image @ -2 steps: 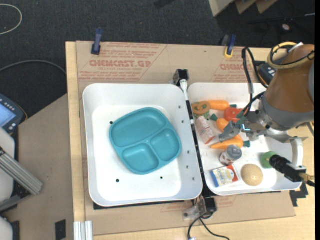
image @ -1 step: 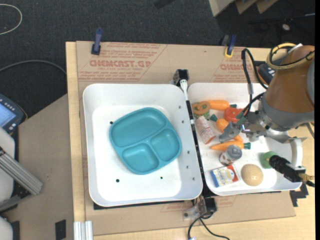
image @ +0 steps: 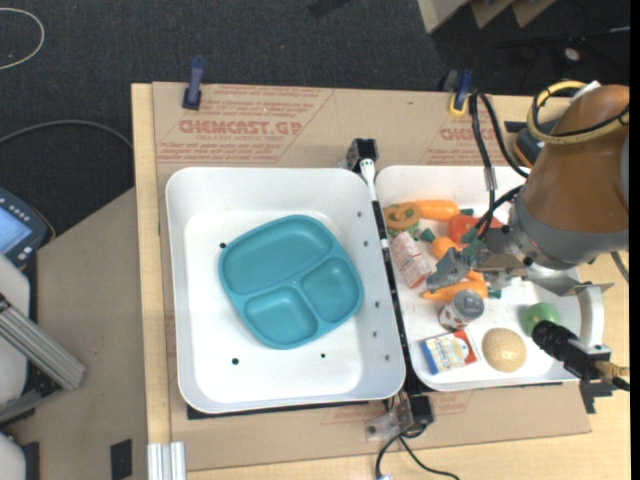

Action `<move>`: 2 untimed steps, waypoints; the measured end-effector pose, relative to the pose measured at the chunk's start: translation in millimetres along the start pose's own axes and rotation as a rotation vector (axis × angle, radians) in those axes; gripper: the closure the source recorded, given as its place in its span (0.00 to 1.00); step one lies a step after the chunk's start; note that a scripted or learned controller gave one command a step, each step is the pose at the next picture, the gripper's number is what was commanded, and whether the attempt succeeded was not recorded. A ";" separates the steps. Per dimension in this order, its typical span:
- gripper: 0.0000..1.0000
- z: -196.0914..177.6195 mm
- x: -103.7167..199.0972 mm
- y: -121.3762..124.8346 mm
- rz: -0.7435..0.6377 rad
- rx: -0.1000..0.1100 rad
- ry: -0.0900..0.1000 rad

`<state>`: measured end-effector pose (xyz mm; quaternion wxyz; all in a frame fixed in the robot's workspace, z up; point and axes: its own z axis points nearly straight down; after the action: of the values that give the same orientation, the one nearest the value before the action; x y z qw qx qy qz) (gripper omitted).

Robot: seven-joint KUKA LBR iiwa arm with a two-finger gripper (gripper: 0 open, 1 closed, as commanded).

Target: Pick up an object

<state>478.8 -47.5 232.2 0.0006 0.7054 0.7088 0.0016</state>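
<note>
A: Progress on the pick?

B: Not complete. Nothing seen lifted clear of the right bin (image: 400, 183). Tool (image: 462, 266) down low among the clutter at the bin's middle, arm (image: 575, 183) reaching in from the right.

A: State of the tool?

B: Cannot tell. Dark and grey parts crowded over the pile, so no confirmed grasp to report.

A: Remaining work?

B: By judgement, nearly all of it: secure one item, then raise it free. No single target singled out as yet.

A: Contents of the right bin?

B: Crowded. At the far side, an orange carrot-like piece (image: 436, 209) beside a small orange and green item (image: 402, 215). Just nearer, a clear wrapped packet (image: 410, 258) lying along the left wall. Directly under the tool, an orange piece (image: 445, 284), touching or nearly touching the tool; cannot say which. Nearer again, a small can (image: 462, 308). At the near edge, a small carton with red and blue print (image: 448, 352), a tan egg-shaped ball (image: 504, 349) just right of it, and a green round item (image: 541, 316) beyond that.

A: Left bin?

B: Left bin (image: 195, 298) holding one teal divided tray (image: 290, 280), flat, roughly centred, three compartments, nothing in any. Well apart from the tool.

A: Counter?

B: Both bins side by side on the counter (image: 160, 408), touching along the middle.
</note>
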 end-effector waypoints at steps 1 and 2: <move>1.00 -7.9 -2.3 1.4 0.004 -0.001 -0.002; 1.00 -47.1 91.6 1.7 -0.007 -0.001 0.003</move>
<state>479.9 44.1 279.3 0.0001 0.7030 0.7111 0.0029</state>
